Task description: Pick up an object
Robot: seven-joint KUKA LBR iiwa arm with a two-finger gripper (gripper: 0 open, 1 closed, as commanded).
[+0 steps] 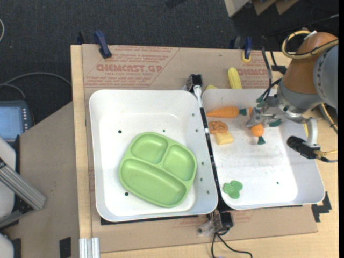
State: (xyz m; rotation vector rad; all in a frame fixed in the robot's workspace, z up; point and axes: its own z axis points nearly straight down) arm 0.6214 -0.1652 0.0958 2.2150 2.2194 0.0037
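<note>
While the claw [258, 123] hangs low over the right bin [301, 192], a small orange piece [258, 130] sits right at its tips, though a grip cannot be told. The grasp step seems in hand; next, a straight lift should prove it.

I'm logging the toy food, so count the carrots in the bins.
2. One carrot lies at the right bin's far left. A smaller carrot sits under the claw, so part of it is hidden.
</note>
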